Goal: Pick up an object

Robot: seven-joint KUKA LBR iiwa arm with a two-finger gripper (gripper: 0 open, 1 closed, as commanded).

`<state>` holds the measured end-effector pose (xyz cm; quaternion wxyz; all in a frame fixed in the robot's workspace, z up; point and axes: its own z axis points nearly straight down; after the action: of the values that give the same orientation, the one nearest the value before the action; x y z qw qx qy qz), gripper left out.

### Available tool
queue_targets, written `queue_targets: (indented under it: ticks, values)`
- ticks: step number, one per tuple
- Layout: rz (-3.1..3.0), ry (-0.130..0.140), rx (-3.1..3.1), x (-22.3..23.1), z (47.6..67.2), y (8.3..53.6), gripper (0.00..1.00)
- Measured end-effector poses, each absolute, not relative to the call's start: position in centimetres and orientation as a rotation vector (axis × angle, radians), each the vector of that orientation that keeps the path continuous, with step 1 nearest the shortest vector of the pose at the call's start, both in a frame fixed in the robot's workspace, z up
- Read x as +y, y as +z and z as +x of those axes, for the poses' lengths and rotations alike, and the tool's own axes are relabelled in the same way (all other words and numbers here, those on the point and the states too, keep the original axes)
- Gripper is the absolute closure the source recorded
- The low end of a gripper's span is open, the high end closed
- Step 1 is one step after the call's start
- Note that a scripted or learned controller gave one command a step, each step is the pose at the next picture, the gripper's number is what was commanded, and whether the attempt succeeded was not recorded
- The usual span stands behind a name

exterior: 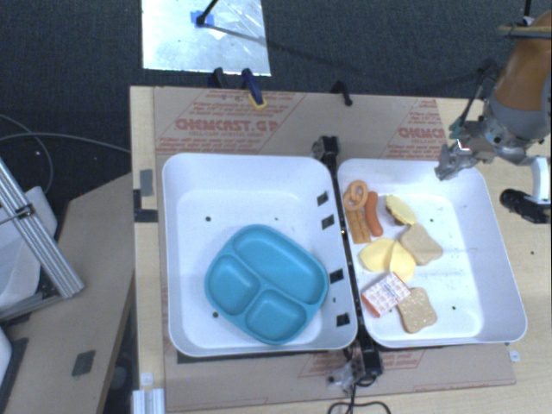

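Observation:
The right bin (483, 231) holds several toy foods: a hot dog (373, 213) beside a pretzel-like ring (355, 195), a small yellow piece (400, 210), a toast slice (421, 244), a yellow cheese wedge (385, 255), a red and white packet (385, 293) and another toast slice (417, 310). My gripper (450, 164) hangs over the far right corner of that bin, above and to the right of the food, with nothing visibly in it.
The left bin (198, 188) carries a blue divided plate (266, 283). A black divider with clips (335, 222) runs between the bins. Cardboard (259, 119) lies under both. A metal sheet (203, 24) lies behind the bench.

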<state>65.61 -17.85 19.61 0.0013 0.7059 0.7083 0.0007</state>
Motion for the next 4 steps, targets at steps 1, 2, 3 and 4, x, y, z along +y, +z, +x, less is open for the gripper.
queue_targets:
  ticks: [1, 2, 3, 4]
  values:
    - [2.222, 0.001, 2.222, -15.1, 60.0, 9.0, 0.0]
    - [2.214, 0.002, 2.232, -10.5, 59.6, 8.4, 0.0]
    - [2.222, -0.001, 2.223, -9.8, 56.2, 8.4, 0.0]
    - [2.223, -0.001, 2.222, -9.2, 54.1, 8.4, 0.0]
